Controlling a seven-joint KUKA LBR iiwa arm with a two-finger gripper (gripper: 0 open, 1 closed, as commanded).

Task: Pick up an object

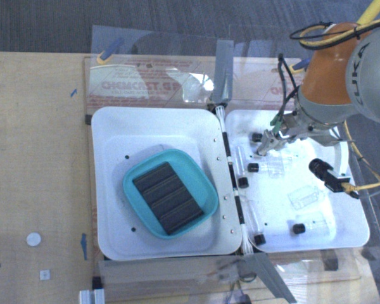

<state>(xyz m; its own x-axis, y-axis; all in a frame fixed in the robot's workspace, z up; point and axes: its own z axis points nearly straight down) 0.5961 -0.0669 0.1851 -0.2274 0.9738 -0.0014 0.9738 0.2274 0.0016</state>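
Step in hand: approach, by judgement; gripper (265, 147) low over the upper-left part of the right bin (278, 204), nothing seen carried.
Gripper state: open or closed, cannot tell from this slant.
Task's thing: none fixed by the task; likeliest is the small black cap (256, 136), just beside the gripper tip toward the upper left.
Other candidates: clear plastic piece (276, 164) just lower right of the tip; second black cap (253, 167) below it; third black cap (298, 228) and clear flat piece (304, 197) in the bin's lower half, well apart.
Left bin (114, 138): teal tray (134, 181) holding a black ribbed block (169, 196), centre-left of frame, far from the gripper.
Next move: probably a small shift to centre over one piece, then straight descent and closure; the pieces are small, so a miss is likely.
Edges: divider between bins (231, 170) near, left of the gripper; upper bin wall near, above.
Open room: bare white floor toward the right bin's centre and lower right.
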